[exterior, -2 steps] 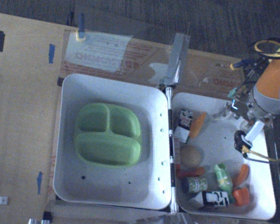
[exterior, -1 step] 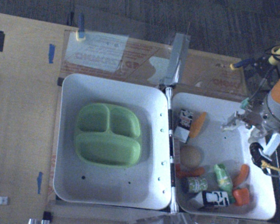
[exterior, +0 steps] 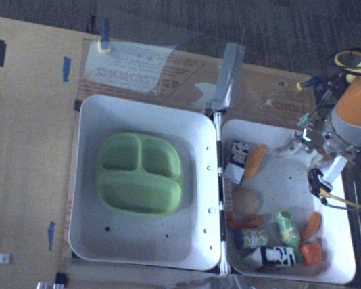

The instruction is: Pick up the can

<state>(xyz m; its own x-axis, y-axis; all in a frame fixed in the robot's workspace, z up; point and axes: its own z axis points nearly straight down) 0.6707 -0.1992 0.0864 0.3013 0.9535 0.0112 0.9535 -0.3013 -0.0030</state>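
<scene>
The can [exterior: 253,238] lies on its side in the right bin [exterior: 277,181], in that bin's near left part, its long axis running roughly across the bin from left wall to right wall with a slight tilt. The arm's wrist [exterior: 348,127] hangs over the bin's far right corner, so the can sits diagonally across the bin from the jaws, toward the near wall and to the left. Whether the jaws are spread or closed cannot be told here, and nothing is seen held in them. The coming move likely calls for crossing the bin's middle and closing across the can's short width.
</scene>
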